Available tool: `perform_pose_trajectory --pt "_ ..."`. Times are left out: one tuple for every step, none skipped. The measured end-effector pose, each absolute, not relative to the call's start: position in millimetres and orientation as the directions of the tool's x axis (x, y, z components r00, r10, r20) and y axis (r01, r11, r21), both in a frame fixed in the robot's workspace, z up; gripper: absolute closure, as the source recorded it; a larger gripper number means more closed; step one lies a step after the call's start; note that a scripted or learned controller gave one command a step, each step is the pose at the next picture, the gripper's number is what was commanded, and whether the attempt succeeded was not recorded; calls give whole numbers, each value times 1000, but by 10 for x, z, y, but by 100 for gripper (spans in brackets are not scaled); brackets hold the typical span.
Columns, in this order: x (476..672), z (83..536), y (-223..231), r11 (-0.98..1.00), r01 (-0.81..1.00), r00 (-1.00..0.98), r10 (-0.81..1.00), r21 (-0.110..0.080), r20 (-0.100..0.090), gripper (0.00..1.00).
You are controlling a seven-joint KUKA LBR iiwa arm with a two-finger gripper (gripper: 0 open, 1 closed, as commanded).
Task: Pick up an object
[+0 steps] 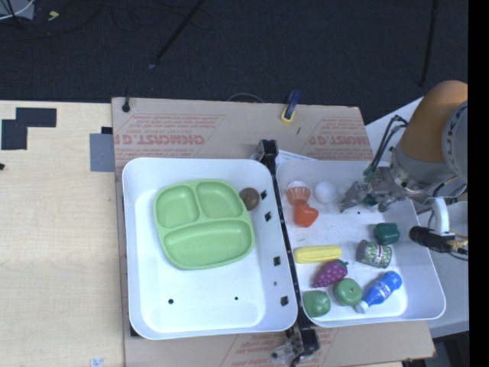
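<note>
Gripper low over the right bin's upper right, nothing visibly in it — no pick yet.

Detail: can't tell how wide it stands, too small and dark from this angle. Candidates all sit in the right bin: white ball just left of the gripper, dark green block just below it, can under that, blue bottle near the bottom edge. Orange piece, corn cob, purple grapes and two green apples lie further left, packed close. Risks, imo: ball rolls off on a grazing touch; dropping into the grapes/apples cluster could nudge neighbours or grab two. Room: bare floor btwn ball and block, right by the gripper. Left bin holds a green divided plate, brown ball at its edge.
</note>
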State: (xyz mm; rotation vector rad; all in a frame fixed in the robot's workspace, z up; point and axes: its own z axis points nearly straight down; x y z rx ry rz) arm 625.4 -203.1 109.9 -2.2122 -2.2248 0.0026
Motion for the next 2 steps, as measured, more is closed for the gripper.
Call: perform_pose_trajectory --pt "6258 863 -2004 5 1000 -5 1000 -3 1 0" --pt "6263 978 -2004 6 1000 -6 1000 -2 1 100"
